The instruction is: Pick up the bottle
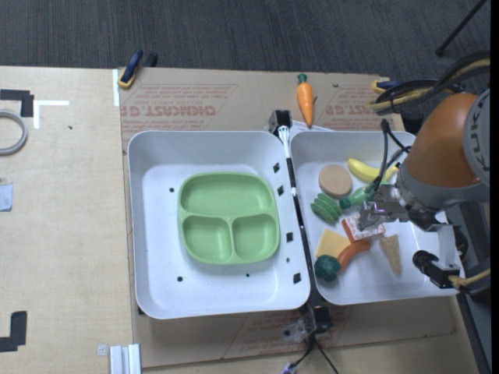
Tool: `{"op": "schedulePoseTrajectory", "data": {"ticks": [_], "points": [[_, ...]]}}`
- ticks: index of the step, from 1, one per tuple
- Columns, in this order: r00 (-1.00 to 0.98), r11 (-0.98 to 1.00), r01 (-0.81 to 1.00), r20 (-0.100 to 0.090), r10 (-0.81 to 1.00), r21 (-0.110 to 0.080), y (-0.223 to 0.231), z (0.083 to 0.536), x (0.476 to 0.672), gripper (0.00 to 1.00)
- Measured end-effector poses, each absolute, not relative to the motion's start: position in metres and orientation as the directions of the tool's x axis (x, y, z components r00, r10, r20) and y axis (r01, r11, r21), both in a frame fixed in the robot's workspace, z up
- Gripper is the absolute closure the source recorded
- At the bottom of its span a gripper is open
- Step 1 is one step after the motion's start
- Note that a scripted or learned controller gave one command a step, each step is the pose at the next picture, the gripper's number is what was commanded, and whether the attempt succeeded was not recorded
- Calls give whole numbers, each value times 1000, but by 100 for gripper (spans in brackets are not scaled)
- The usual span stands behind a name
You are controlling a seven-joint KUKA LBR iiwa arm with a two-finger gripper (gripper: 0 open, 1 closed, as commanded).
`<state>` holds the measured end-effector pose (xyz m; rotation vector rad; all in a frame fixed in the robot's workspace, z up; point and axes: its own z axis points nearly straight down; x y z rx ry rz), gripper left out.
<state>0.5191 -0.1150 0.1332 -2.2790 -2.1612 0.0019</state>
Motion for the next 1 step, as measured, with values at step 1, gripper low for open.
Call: {"op": "schedulePoseTrajectory", "data": {"ticks": [1], "points": [[90,-90,996,-1,996,-2,2,192,483,100]]}}
